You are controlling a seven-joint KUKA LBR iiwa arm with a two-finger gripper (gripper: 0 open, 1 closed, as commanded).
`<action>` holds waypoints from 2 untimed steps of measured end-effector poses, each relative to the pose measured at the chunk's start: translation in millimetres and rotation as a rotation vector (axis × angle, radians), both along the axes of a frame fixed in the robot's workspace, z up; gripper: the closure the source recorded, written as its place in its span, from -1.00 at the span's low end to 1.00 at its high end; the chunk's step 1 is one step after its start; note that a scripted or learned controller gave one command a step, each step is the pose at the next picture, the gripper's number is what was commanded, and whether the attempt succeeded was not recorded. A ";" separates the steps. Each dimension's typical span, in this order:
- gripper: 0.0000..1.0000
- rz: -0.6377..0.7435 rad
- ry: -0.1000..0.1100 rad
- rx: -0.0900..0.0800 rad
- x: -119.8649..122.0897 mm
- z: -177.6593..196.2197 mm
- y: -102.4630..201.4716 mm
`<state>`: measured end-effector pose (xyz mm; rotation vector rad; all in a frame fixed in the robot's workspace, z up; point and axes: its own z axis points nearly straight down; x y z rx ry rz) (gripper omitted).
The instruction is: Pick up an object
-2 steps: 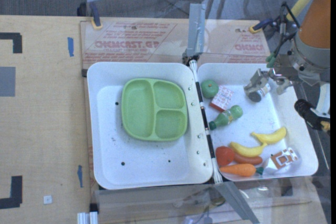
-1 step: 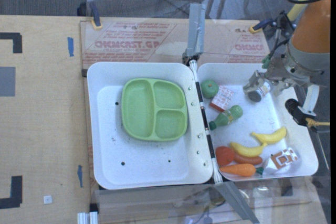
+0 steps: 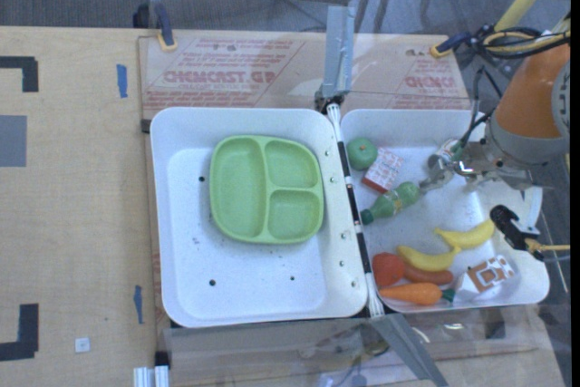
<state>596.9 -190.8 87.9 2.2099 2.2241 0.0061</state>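
The arm enters from the right, and its gripper point(image 3: 437, 173) hangs low over the middle of the right bin point(image 3: 535, 285). Its tip is right beside the upper end of a green bottle-shaped toy point(image 3: 391, 200) that lies slanted; whether they touch is unclear. A green round fruit point(image 3: 362, 152) and a red-and-white carton point(image 3: 382, 169) lie to the gripper's left. Nearer the front lie a yellow banana point(image 3: 467, 237), a second yellow piece point(image 3: 424, 258), a red pepper point(image 3: 390, 268), an orange carrot point(image 3: 413, 293) and a white-and-orange box point(image 3: 489, 275).
The left bin point(image 3: 181, 285) bears a light green divided plate point(image 3: 266, 189). A ridge where the two bin rims meet point(image 3: 349, 213) runs between the bins. Cardboard point(image 3: 227, 68) lies behind the bins, and the wooden bench top point(image 3: 63, 195) spreads to the left.
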 end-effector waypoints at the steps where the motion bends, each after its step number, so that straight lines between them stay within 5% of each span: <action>1: -1.00 0.124 0.004 0.000 67.0 -0.9 -4.3; 2: 1.00 0.125 -0.004 -0.006 69.0 12.4 -5.7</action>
